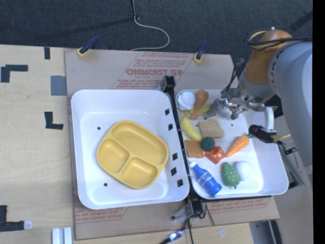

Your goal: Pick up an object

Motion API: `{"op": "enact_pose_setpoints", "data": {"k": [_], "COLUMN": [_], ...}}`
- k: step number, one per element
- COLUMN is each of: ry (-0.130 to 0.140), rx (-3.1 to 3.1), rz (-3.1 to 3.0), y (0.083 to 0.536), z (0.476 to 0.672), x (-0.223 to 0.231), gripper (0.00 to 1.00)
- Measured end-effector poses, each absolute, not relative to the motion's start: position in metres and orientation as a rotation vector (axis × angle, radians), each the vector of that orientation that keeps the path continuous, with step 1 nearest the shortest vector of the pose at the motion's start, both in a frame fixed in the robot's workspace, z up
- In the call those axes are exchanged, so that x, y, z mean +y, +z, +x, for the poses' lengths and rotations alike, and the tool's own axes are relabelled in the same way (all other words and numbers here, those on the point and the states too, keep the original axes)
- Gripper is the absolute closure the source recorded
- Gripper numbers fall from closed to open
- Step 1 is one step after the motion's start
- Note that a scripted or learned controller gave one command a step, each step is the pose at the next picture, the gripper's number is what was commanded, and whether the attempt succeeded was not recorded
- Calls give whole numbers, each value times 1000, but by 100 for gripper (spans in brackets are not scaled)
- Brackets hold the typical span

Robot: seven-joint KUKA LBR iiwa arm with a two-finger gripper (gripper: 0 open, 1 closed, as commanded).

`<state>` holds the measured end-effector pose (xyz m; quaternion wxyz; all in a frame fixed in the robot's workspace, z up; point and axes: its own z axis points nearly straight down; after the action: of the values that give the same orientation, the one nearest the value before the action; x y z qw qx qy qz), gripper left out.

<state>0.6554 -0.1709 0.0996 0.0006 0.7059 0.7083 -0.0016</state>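
The right bin (269, 184) holds several toy foods: a yellow banana (191, 128), a slice of bread (211, 129), an orange carrot (237, 146), a blue bottle (205, 179), a green bunch of grapes (230, 175), a white egg (243, 169), a red piece (215, 154) and a drumstick (200, 102). My gripper (222, 114) hangs over the bin's far part, just above and right of the bread. Its fingers are open and nothing is between them.
The left bin (86, 187) holds a yellow divided plate (133, 153). A white cup (186, 100) stands in the right bin's far left corner, and a brown piece (194, 149) lies beside a dark green ball (207, 144). The arm (284, 85) covers the right bin's far right edge.
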Motion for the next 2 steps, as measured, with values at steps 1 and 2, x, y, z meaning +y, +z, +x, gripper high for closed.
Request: {"op": "enact_pose_setpoints", "data": {"k": [1, 2], "ry": [-5, -2], "rx": [2224, 2226], "rz": [2217, 2215], "y": [84, 95], "z": [656, 656], "x": [-170, -169], "gripper": [0, 100]}}
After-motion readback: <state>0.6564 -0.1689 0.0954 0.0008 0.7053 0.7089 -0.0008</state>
